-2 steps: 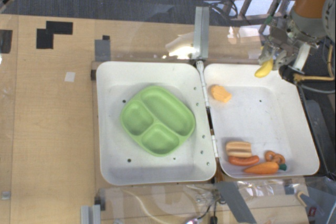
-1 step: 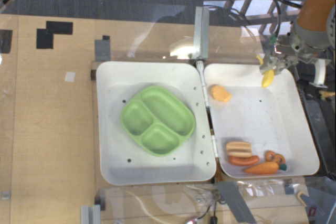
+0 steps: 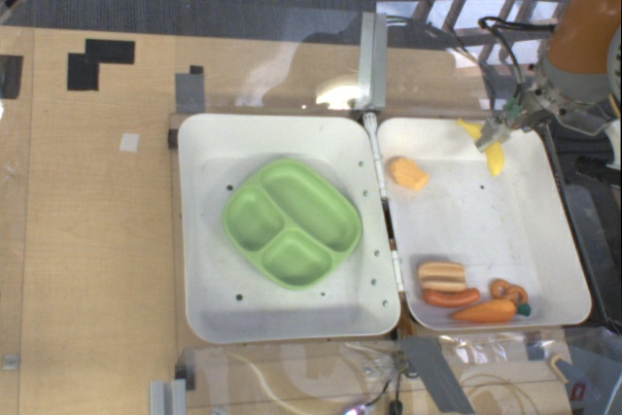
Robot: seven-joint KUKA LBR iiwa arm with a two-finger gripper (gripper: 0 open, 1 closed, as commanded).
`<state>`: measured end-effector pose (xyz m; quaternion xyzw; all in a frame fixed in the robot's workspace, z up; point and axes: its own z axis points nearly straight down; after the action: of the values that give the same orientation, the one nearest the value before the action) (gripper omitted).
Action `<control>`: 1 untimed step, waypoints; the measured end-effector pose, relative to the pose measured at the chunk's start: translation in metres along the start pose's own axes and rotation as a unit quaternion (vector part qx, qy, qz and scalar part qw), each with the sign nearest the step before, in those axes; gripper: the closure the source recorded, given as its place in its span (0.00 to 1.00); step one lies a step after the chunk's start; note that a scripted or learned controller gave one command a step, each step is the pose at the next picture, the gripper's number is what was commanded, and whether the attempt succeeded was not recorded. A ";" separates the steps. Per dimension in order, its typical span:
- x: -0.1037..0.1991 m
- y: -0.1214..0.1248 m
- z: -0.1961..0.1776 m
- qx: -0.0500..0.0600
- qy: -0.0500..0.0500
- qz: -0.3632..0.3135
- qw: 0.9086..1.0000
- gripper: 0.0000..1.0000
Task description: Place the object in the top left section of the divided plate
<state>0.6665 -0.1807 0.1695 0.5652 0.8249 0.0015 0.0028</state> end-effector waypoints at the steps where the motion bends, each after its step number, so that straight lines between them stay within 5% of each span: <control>1: -0.024 -0.004 0.017 -0.002 -0.002 -0.260 0.966 1.00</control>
<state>0.6715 -0.2046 0.1523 0.3311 0.9436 0.0012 0.0053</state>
